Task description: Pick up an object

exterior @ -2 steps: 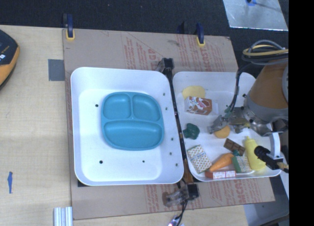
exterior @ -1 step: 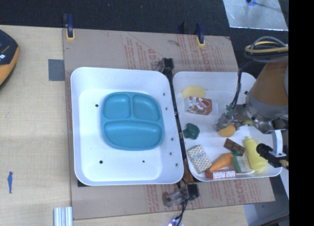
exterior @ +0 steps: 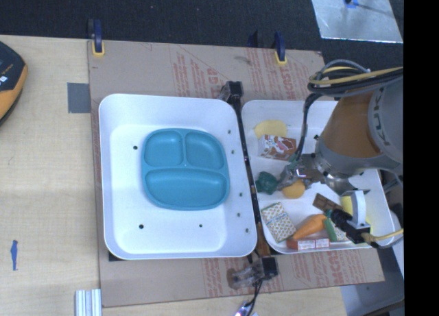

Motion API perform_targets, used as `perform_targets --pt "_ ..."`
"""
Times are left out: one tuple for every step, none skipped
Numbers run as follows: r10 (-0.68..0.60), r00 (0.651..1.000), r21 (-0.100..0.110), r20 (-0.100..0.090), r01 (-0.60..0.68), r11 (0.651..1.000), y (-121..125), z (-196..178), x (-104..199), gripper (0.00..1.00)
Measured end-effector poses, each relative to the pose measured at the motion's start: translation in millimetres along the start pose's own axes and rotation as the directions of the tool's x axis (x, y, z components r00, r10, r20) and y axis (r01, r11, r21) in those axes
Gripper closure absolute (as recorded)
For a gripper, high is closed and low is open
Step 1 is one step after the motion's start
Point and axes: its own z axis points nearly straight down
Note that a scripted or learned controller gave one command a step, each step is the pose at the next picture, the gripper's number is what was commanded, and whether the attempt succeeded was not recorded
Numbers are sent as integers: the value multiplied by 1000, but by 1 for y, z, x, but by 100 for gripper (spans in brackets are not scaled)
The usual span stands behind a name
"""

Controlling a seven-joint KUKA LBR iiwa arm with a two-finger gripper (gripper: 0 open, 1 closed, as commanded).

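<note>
Arm: the grey arm (exterior: 357,133) with its orange band reached in from the right, low over the right bin.
Gripper: the gripper (exterior: 296,171) was down among the things in the right bin, right by a small yellow-orange ball. I could not tell how it was set or if it had hold of anything.
Yellow-orange ball: the ball (exterior: 293,189) lay in the middle of the right bin, just under the gripper.
Green thing: a dark green thing (exterior: 266,183) lay just left of the ball.
Yellow thing: a pale yellow thing (exterior: 271,128) lay near the top of the right bin.
Packet: a small red and white packet (exterior: 277,147) lay just below the yellow thing.
Checked block: a little checked block (exterior: 278,221) lay near the bottom left of the right bin.
Carrot: an orange carrot (exterior: 309,226) lay just right of the checked block.
Right bin: the white bin (exterior: 251,112) held all these small things.
Left bin: the white bin (exterior: 116,171) held a blue plate (exterior: 185,168) with three parts.
Desk: the desk (exterior: 41,171) was light wood, with brown card under both bins.
</note>
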Motion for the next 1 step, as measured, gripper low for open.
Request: perform_targets --pt "-1 1000 -10 0 1 1000 26 -113 75 100"
